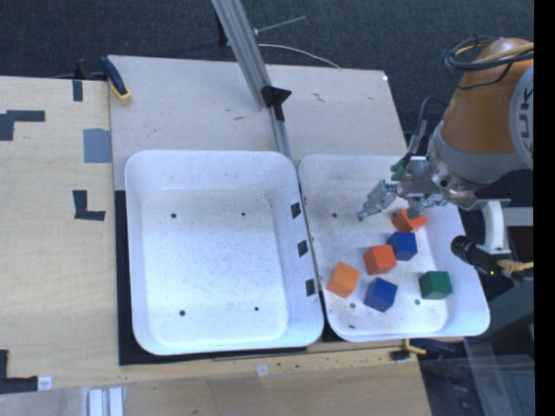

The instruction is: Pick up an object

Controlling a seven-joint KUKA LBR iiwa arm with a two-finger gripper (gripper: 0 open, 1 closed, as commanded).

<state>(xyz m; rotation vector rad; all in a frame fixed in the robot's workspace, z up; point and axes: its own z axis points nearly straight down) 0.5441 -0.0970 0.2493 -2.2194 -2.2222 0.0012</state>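
Observation:
Several small blocks lie in the right bin [347,180]: an orange one [408,222], a blue one [403,246], a red-orange one [379,258], a lighter orange one [343,279], another blue one [380,294] and a green one [434,284]. My gripper [395,204] hangs over the upper middle of this bin, open, with nothing between its fingers. The orange block near the right wall sits just below and right of the fingertips, partly covered by one finger [416,203].
The left bin [208,167] lies beside the right one. A slanted metal pole [247,50] rises from the bench behind the bins. The arm's orange and grey body [486,120] overhangs the right bin's right edge.

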